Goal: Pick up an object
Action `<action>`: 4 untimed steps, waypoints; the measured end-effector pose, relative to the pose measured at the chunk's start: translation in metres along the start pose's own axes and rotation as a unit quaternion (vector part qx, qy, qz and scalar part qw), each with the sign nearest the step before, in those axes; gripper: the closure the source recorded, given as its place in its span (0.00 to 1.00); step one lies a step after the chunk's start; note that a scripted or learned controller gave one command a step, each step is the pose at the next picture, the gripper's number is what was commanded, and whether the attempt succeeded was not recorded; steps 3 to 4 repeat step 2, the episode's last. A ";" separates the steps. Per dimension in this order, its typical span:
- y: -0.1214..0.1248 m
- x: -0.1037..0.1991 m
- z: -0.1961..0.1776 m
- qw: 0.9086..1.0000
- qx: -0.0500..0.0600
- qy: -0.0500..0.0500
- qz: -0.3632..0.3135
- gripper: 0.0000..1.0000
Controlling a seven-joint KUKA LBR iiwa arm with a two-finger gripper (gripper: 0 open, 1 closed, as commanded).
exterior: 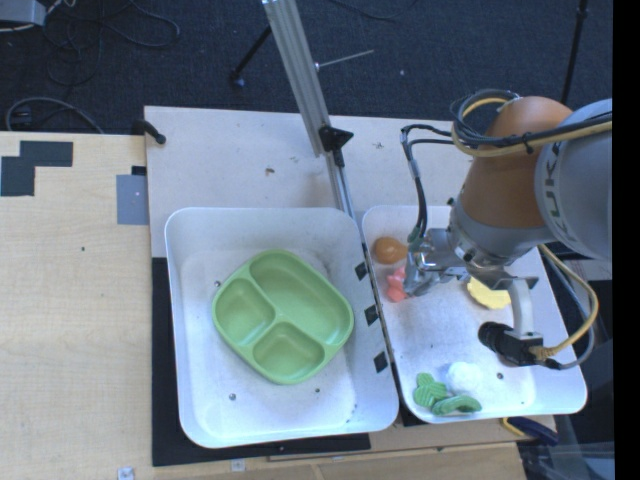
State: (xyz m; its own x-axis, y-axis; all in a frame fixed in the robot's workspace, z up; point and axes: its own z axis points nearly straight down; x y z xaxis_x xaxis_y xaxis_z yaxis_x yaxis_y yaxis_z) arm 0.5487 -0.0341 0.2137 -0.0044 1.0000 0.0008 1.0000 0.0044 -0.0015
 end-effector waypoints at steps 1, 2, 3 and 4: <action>0.007 0.046 0.006 1.000 0.001 0.000 0.000 1.00; 0.012 0.096 0.012 1.000 0.001 0.000 0.000 1.00; 0.012 0.096 0.012 1.000 0.001 0.000 0.000 1.00; 0.012 0.096 0.012 1.000 0.001 0.000 0.000 1.00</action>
